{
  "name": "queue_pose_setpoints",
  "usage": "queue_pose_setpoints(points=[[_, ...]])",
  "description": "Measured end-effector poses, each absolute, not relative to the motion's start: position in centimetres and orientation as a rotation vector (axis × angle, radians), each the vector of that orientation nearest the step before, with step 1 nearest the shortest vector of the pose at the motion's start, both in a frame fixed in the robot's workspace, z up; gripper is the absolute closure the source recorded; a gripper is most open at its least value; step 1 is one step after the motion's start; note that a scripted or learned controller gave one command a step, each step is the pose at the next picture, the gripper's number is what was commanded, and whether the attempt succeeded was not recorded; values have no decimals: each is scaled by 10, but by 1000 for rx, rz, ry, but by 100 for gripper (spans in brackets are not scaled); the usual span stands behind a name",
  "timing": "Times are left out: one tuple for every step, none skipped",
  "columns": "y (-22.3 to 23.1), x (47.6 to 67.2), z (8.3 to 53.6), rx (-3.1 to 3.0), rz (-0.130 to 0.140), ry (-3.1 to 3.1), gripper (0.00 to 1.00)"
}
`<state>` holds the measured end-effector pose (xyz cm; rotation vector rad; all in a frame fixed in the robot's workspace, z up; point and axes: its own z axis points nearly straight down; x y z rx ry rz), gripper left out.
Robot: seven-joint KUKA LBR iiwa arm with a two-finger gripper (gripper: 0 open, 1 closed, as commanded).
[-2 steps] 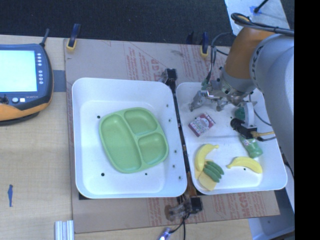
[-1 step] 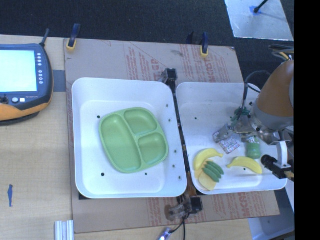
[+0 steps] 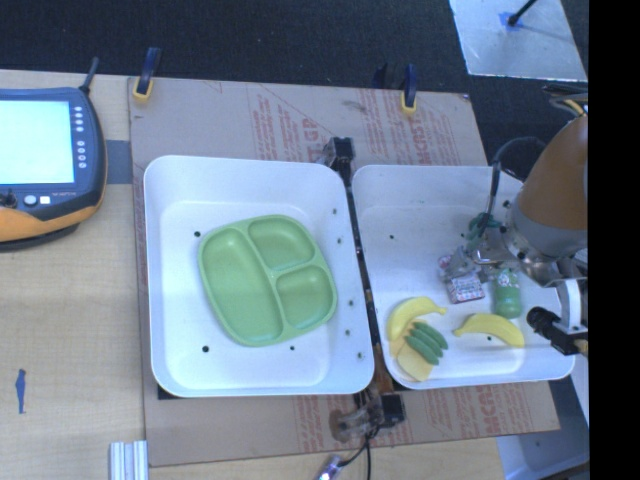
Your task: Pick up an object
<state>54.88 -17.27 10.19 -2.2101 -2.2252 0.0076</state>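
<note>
Arm (image 3: 556,183): reaching in over the right bin (image 3: 400,198).
Gripper (image 3: 468,268): hanging low over the bin floor (whether open or closed, I cannot tell).
Objects: a yellow banana (image 3: 492,328), green pods (image 3: 428,340) and a small green bottle (image 3: 507,294) are lying near the gripper.
Left bin (image 3: 170,268): holding a green divided plate (image 3: 267,279).

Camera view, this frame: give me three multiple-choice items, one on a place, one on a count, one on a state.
1. Where is the green divided plate?
A. left bin
B. right bin
C. on the bench

2. How many compartments does the plate have?
A. two
B. three
C. five

3. How does the plate lie?
A. flat, open side up
B. upside down
C. on edge

Answers:
1 A: it rests on the left bin floor.
2 B: one large and two smaller hollows show.
3 A: its hollows face the camera.
</note>
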Motion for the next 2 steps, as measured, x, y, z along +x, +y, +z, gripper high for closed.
queue_pose_setpoints(points=[[-111,591,91,-2212,5,-2228,100],[-41,574,192,-2214,1,-2226,100]])
